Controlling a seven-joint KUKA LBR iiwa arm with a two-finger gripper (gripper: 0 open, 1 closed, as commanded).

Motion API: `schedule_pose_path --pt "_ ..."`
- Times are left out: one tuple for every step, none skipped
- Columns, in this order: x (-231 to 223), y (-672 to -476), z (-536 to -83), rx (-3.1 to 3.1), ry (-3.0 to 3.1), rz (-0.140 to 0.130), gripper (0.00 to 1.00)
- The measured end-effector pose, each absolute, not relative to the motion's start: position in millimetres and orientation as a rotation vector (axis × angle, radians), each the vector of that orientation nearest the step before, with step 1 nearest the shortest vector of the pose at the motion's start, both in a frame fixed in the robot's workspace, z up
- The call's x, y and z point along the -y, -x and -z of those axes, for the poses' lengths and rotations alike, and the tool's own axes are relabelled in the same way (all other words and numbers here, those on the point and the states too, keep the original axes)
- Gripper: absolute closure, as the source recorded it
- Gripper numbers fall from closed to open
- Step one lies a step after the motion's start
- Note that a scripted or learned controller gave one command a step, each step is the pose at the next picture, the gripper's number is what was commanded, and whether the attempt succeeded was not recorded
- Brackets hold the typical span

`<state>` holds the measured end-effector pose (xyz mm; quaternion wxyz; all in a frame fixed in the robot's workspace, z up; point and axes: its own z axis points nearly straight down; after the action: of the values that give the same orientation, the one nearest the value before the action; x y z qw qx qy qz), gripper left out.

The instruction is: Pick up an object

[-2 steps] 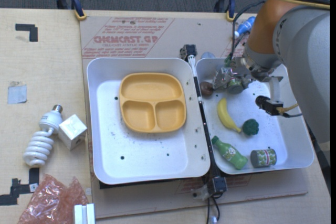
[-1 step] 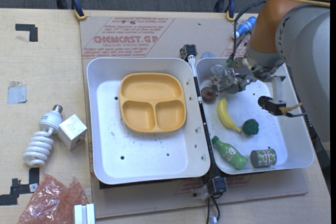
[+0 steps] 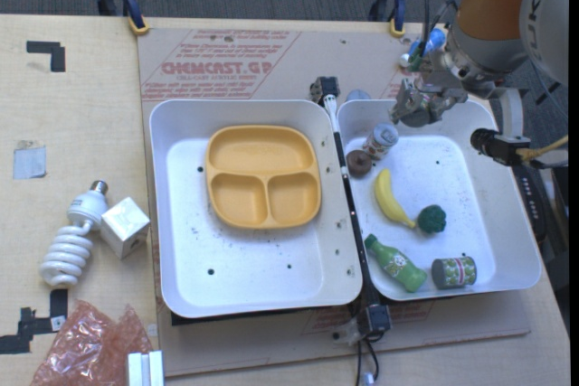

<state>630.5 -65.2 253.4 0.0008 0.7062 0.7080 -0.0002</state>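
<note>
Camera view: 2 white bins (image 3: 172,194) on cardboard-covered wooden bench (image 3: 54,122).

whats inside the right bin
The right bin holds a banana, broccoli, a green bottle, a small can, and a small jar by a brown piece. The gripper covers its far edge.

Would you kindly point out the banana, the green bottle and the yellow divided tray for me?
banana (image 3: 392,198): camera view, middle of its curved body.
green bottle (image 3: 398,265): camera view, on its label, mid-body.
yellow divided tray (image 3: 263,175): camera view, on the ridge between its compartments.
</note>
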Motion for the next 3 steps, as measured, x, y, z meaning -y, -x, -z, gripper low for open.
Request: schedule_pose_path --pt "26 -659.0 -268 -2.223 -2.218 0.001 1.00" --pt "-8 -650.7 -290 -2.223 -2.218 0.001 1.00" --pt "-19 -646.0 -286 -2.223 -2.219 0.003 1.00"
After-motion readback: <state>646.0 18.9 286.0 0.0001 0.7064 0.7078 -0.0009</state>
